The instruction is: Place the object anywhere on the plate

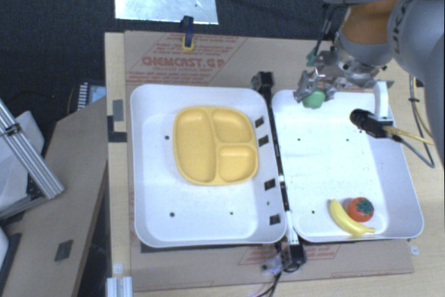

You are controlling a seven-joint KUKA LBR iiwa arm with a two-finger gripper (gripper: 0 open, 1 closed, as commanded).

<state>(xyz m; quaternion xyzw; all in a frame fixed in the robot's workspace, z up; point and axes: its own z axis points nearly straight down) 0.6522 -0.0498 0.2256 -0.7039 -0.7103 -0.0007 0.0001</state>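
Note:
A yellow divided plate (212,145) lies in the left white bin (149,219). My gripper (313,93) hangs over the far left corner of the right bin (396,170), below the orange band of the arm. A small round green object (315,101) sits between the fingertips, and the gripper is shut on it. The plate is well to the left of the gripper, across the divider between the bins.
A yellow banana (345,219) and a red tomato-like fruit (360,208) lie together in the right bin's near right corner. A black clamp (264,82) stands at the far end of the divider. Cables run along the right bin's right side.

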